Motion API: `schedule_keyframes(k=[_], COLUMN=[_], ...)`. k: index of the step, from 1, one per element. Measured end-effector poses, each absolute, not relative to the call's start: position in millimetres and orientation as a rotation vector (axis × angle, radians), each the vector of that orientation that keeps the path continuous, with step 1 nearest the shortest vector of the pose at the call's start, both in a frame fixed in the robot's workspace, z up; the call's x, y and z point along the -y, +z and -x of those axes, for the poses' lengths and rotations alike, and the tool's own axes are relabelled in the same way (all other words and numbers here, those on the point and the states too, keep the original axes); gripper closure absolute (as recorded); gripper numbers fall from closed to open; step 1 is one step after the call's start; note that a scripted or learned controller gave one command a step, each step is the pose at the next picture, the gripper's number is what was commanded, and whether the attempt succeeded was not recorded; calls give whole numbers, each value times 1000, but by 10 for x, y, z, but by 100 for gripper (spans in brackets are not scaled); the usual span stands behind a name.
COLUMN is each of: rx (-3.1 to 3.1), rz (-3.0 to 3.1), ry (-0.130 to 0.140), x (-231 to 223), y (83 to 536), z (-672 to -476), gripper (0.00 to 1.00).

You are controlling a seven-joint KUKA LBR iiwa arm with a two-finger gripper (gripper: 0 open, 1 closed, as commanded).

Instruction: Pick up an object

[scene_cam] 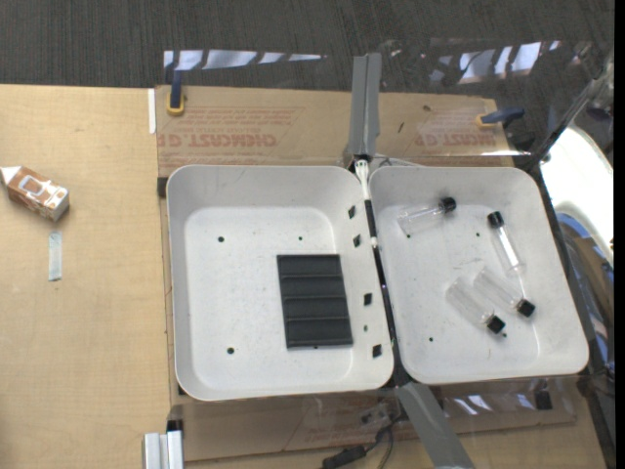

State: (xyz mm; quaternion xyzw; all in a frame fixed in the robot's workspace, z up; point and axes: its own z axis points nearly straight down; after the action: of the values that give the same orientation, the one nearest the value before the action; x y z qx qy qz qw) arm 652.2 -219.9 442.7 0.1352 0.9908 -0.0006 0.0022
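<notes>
Four clear vials (476, 303) in rt bin (562, 262), outlines barely visible.

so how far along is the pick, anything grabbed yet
Nothing looks done: the black ribbed block lies flat in the left bin, and three clear black-capped vials lie loose in the right bin. Nothing is being lifted. Left: the whole pick, approach, grasp and lift.
</notes>
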Motion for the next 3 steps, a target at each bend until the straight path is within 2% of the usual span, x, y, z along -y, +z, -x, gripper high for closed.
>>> schedule_keyframes(k=[1, 3], rx=[-3127, -3135], rz=[-289, 2], ry=[-1, -3], x=[2203, 2197], y=[4412, 4440], z=[-6487, -6566], gripper=[100, 100])
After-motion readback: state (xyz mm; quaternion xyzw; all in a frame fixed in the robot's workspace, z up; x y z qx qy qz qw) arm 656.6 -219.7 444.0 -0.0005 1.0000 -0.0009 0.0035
